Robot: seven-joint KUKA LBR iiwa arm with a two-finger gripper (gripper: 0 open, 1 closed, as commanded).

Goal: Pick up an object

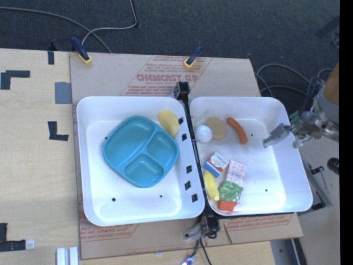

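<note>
I am looking down at two white bins sitting side by side. The arm is coming in from the right, and the gripper (285, 133) is hanging over the right rim of the right bin (276, 197). Its two fingers are spread apart, and nothing is sitting between them.

The closest thing to grab is, I think, the little sausage (237, 130). It is lying on the bin floor near the back, to the left of the gripper, with some bare white floor between them. It is long and thin. Its long way is running on a slant, from up-left to down-right, so its lower end is pointing toward the gripper. I am guessing the fingers are going to need to close across its thin middle, not along its length.

Just to the left of the sausage a flat tan disc (217, 128) is lying, and a white ball (204, 133) is touching the disc's left edge. Closer to the front of the bin a heap of small things is sitting: little cards (228, 168), a yellow banana (210, 185) and a green bit (230, 191).

In the left bin (88, 148) a blue plate (141, 150) with sections is lying flat, and a yellow lemon (168, 122) is sitting at its upper right corner. Those are far from the gripper.
</note>
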